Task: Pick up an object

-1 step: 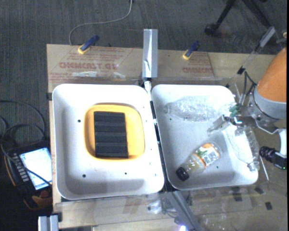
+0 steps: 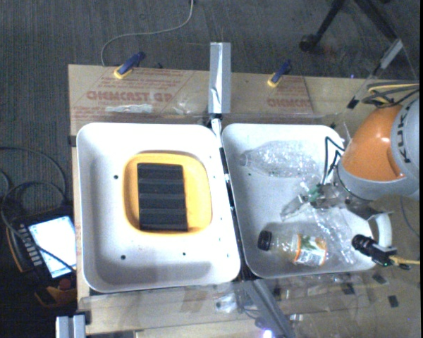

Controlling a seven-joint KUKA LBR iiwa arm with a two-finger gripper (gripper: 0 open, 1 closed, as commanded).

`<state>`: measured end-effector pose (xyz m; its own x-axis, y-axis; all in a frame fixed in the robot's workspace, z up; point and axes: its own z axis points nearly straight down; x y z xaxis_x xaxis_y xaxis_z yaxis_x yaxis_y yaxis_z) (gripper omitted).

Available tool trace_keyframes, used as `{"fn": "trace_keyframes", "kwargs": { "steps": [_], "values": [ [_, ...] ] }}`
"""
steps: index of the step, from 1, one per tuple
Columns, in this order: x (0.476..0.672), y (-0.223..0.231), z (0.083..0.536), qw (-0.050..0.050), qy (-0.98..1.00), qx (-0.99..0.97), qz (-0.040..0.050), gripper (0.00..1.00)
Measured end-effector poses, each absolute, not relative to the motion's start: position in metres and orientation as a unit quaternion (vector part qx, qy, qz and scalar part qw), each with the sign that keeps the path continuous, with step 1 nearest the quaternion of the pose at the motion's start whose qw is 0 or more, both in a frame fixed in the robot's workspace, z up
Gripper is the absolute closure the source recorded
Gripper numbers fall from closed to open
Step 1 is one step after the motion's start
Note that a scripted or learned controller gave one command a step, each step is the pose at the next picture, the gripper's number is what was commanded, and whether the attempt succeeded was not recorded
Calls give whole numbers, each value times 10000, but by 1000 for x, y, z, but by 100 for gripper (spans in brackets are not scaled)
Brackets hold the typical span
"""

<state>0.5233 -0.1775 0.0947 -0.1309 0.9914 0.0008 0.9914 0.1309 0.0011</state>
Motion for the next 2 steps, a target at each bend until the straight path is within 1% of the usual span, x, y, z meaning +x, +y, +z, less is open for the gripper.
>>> {"fn": "trace_keyframes", "kwargs": {
  "steps": [1,2],
  "values": [
    [524,-177,103,-6,7522,6590,10,100],
    [538,-115,188,-3,7057,7085,-7,100]
  ]
}}
